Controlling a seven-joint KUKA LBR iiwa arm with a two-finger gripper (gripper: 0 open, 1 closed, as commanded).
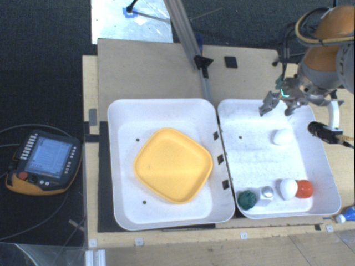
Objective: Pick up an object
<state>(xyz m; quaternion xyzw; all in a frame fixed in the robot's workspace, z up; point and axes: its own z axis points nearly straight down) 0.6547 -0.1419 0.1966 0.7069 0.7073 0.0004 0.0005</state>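
Note:
My gripper [279, 106] hangs over the far edge of the right bin [252, 154], its two fingers spread apart with nothing between them. A white ball [282, 137] lies in that bin just below and a little right of the gripper. Along the bin's near edge sit a dark green object [247, 199], a small silver piece [267, 193], a white round object [288, 188] and an orange-red ball [304, 189].
The left bin [125, 126] holds a yellow square plate [173, 164]. A teach pendant [41, 161] lies off the bench at the left. A grey pole [183, 21] slants across the far side of the bench.

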